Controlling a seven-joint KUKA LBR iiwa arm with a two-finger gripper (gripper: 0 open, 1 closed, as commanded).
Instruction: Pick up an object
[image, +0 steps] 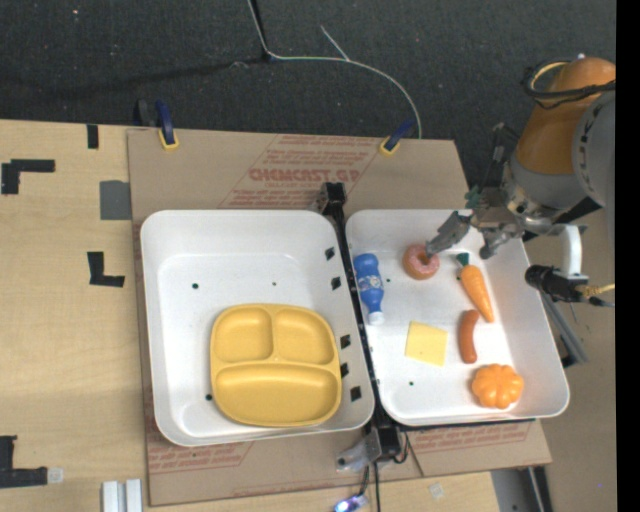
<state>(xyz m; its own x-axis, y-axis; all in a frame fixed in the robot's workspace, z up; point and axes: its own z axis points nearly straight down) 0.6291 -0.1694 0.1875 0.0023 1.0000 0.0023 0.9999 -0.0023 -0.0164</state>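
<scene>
The right bin (540, 400) holds a blue bottle (368, 283) along its left wall, a pink donut (421, 263), a carrot (477, 288), a sausage (467, 335), a yellow cheese slice (427, 344) and a small orange pumpkin (497, 385). My gripper (468, 240) hangs over the bin's upper part, open, with one finger tip just above the donut and the other near the carrot's green top. Nothing sits between the fingers.
The left bin (170, 260) carries a yellow divided plate (275, 365). The arm with its orange band (560, 120) comes in from the upper right. Both bins rest on a cardboard sheet (290, 170) held by clamps.
</scene>
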